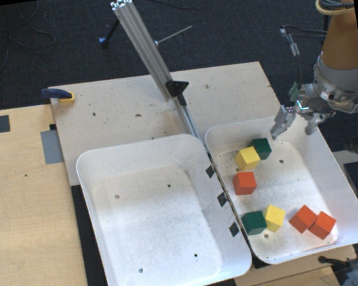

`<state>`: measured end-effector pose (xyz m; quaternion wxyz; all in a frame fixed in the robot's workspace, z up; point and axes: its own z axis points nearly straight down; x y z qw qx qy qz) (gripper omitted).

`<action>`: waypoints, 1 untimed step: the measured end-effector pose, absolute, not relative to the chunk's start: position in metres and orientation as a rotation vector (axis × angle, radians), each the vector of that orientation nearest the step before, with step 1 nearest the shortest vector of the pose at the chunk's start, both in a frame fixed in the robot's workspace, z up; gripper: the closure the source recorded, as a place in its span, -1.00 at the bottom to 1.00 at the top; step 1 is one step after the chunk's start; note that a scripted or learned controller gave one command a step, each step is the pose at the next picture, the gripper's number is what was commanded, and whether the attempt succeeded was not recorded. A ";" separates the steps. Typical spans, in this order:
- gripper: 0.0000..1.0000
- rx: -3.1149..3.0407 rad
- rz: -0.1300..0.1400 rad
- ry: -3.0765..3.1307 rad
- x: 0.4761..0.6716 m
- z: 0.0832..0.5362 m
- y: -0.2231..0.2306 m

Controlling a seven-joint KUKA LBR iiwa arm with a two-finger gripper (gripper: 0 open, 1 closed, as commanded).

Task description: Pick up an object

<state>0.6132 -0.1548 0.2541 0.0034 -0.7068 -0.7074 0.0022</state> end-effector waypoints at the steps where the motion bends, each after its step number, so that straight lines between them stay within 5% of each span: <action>1: -1.00 -2.217 0.003 -2.222 0.614 0.257 -0.155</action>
